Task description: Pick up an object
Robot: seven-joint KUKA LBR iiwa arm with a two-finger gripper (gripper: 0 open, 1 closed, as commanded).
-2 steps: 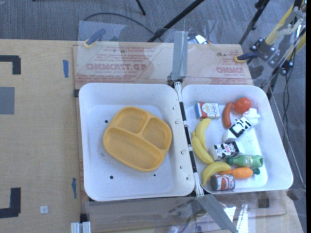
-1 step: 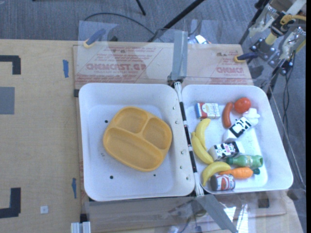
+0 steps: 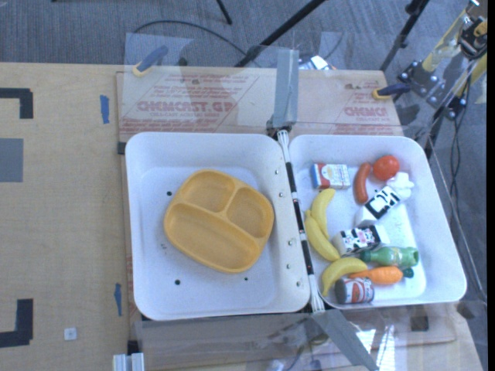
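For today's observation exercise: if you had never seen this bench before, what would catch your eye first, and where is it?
The big yellow divided plate stands out first, lying alone in the left bin. Next comes the crowded right bin: two bananas along its left side, a red tomato near the back, and an orange carrot beside a green bottle at the front.

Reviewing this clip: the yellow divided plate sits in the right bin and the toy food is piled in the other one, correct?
Not quite. The camera view shows the yellow divided plate in the left bin, not the right. The toy food, such as the bananas and tomato, lies in the right bin.
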